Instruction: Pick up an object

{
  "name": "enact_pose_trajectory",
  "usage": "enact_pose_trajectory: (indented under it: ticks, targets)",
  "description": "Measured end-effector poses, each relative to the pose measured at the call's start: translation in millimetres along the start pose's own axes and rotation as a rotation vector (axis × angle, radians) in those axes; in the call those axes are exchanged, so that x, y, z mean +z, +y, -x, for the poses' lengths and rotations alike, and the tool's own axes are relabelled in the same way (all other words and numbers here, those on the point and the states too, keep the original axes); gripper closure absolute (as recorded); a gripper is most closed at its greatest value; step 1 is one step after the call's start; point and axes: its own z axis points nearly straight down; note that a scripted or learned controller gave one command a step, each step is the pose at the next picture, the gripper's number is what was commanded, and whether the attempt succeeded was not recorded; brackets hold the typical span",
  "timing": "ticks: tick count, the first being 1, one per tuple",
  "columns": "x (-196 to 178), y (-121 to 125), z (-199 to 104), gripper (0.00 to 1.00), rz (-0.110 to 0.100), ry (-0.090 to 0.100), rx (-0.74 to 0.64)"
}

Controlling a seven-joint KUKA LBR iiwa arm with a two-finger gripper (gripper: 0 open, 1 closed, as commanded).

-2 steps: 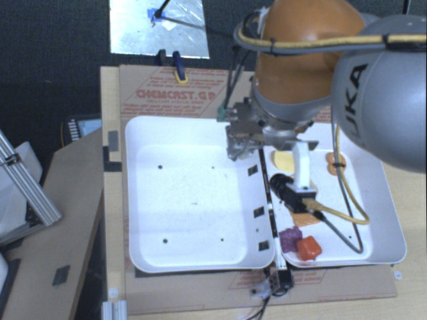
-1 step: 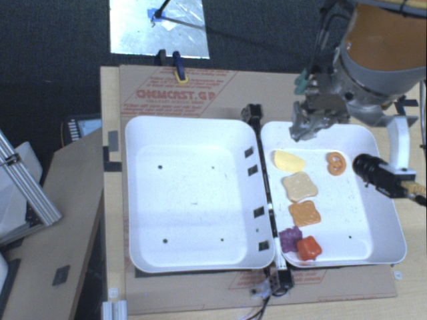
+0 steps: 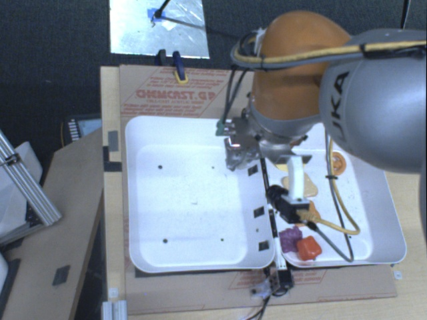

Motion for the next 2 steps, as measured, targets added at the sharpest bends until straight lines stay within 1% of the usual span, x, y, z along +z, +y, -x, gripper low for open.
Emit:
enact_pose_trajectory:
  ticks: [1, 2]
  targets:
    - [-94, -44, 107, 1.00, 0.018, 0.000, 0.016]
    - [-110, -43, 49, 1.00, 0.012, 0.003, -0.001]
